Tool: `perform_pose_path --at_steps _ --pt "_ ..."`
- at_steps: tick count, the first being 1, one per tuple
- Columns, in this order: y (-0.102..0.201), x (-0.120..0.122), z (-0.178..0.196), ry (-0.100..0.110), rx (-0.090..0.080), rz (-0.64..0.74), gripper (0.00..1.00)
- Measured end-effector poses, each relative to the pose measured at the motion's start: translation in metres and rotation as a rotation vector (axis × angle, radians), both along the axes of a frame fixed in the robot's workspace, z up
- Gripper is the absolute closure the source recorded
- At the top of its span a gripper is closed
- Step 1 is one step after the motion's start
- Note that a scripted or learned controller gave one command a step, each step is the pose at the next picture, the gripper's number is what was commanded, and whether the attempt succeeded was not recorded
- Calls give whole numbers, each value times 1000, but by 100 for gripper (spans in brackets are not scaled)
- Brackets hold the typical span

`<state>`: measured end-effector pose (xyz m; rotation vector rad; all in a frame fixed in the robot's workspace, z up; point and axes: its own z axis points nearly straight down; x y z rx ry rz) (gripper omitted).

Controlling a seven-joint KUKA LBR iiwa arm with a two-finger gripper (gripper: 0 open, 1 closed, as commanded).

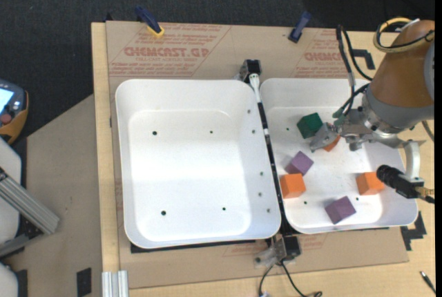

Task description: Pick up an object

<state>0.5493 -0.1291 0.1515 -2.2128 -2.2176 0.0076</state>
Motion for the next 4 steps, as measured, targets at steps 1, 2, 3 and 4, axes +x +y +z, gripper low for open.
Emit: perform_pose_path --at_steps 1,2,3,4 --pt "22 70 -58 -7 -1 -2 0" --pt "0 92 -66 -14 -3 -3 0" --pt "1 92 -54 -16 -4 -2 100" --pt "68 6 72 -10 0 3 100"
